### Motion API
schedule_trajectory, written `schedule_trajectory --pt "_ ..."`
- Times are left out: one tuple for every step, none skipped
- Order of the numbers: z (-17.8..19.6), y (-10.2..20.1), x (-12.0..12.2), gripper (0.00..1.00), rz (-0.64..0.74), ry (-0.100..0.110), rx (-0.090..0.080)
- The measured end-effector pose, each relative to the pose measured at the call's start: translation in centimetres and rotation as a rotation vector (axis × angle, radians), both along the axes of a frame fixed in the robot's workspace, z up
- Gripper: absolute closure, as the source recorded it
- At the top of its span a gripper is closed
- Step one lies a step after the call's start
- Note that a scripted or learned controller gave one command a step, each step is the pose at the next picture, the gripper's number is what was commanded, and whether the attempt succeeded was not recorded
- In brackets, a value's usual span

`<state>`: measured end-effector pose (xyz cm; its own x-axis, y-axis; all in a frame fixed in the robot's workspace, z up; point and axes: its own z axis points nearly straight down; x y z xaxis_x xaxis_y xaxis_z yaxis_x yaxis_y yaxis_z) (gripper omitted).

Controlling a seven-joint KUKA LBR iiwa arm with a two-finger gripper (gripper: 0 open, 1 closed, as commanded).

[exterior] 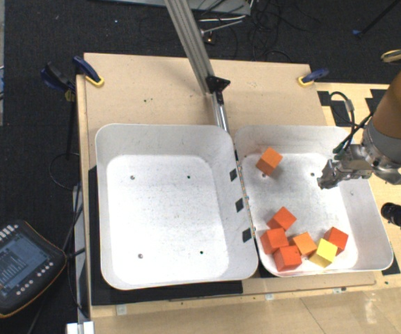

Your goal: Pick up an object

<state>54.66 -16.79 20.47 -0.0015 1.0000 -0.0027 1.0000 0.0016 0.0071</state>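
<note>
The gripper (324,179) hangs over the right bin (367,207), near its right side; I cannot tell its opening, and nothing shows in it. A lone orange block (269,161) lies to its left, while a cluster of blocks (301,243) sits below, toward the front edge.

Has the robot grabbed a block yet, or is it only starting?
Only starting, it looks like. Done: the gripper is over the right bin. In hand: nothing that I can see; no block sits between its fingers. Left: all the picking. The lone orange block lies apart near the bin's far side, and the cluster of blocks sits at the near edge, all resting on the bin floor.
</note>
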Motion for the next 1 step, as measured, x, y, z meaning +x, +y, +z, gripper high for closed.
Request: schedule_trajectory --pt "1.33 5.95 -0.12 1.0 0.006 0.005 0.004"
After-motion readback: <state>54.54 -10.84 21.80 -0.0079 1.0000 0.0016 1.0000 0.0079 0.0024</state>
